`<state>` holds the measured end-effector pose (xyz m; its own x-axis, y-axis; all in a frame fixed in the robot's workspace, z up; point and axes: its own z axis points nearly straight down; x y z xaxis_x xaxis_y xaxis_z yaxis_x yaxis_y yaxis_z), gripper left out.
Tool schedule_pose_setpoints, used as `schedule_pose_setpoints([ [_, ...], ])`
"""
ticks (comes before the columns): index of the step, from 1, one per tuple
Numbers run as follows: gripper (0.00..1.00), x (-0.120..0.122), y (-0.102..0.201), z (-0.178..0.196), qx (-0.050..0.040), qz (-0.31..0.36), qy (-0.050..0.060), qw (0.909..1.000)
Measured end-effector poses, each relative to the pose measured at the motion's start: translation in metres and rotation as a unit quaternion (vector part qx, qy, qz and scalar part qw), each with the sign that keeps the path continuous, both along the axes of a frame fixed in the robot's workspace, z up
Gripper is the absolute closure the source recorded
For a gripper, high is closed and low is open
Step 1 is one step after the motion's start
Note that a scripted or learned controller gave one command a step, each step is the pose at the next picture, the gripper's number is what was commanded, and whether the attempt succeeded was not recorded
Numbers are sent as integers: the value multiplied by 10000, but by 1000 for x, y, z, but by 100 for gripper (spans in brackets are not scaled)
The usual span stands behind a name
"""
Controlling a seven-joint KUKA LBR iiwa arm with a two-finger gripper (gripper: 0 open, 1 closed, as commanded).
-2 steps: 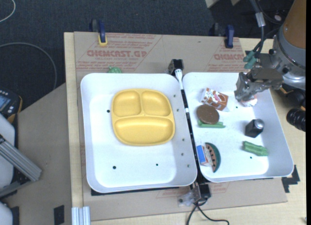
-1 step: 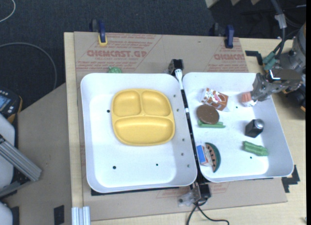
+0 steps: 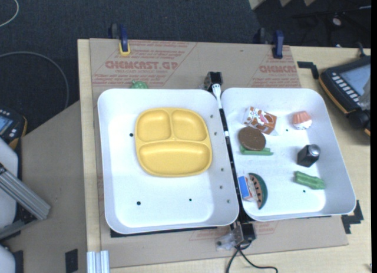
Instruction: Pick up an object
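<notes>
Lying untouched in the right bin were a brown disc and black cup; nothing was lifted, and the claw's state couldn't be told.

my way in is from the right, over the right bin. first in my path stand a black and silver cylinder, a green piece just before it and a pink and white piece behind. past them a bare lane runs down the bin's middle. beyond it crowd a brown disc touching a green strip, a red and white packet and a melon slice. in the far left bin a yellow divided plate fills the back half; its front floor lies open.
</notes>
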<state>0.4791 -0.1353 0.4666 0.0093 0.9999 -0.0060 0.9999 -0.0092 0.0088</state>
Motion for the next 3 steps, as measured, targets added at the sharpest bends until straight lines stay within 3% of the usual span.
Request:
schedule_pose_setpoints([
  [1,100,0,-56,-8,10,25,25,10000],
  [2,100,11,-1,-132,51,68,91,9999],
  [3,100,-1,-78,-114,3,13,24,10000],
])
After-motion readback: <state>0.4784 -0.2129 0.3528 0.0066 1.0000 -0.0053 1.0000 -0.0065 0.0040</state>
